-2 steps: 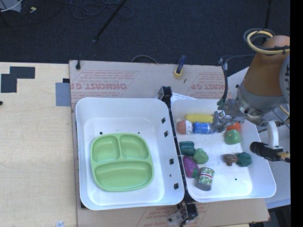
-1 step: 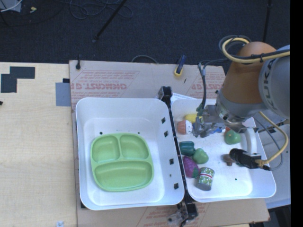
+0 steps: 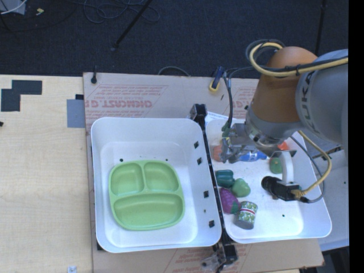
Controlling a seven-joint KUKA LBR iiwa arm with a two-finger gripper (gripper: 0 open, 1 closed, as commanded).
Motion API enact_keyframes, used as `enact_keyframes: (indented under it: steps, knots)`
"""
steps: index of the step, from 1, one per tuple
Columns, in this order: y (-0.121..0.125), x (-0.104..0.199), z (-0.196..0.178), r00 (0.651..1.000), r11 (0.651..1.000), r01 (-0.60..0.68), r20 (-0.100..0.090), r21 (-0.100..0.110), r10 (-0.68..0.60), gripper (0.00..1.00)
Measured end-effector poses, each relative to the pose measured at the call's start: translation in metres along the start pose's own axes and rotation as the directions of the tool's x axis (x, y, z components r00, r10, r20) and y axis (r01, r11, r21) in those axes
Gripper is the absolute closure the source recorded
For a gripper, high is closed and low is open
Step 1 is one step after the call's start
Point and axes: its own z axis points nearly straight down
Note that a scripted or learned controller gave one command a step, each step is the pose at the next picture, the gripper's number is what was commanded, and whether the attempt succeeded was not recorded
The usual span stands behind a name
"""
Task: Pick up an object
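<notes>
- The gripper [image 3: 230, 151] hangs low in the right bin [image 3: 318, 223], at its far left part; the arm hides its tip, so its state cannot be told.
- Just nearer the camera from the gripper lie a dark green piece [image 3: 224, 178] and a light green piece [image 3: 241, 187], touching.
- Beyond those: a purple piece [image 3: 228, 200] and a small patterned cup [image 3: 246, 214].
- To the gripper's right lies a blue-and-white item [image 3: 250, 156], possibly a tube.
- Handling judgement: the toy pieces look light, stiff and smooth; a grasp across the narrow middle suits them.
- The left bin [image 3: 102, 152] holds a green divided tray [image 3: 147, 202].
</notes>
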Motion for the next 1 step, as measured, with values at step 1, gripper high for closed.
enact_keyframes:
  steps: [1]
  knots:
    - [-0.0019,-0.0102,0.0035,1.000,1.000,-0.004,0.001,0.001,0.004,1.00]
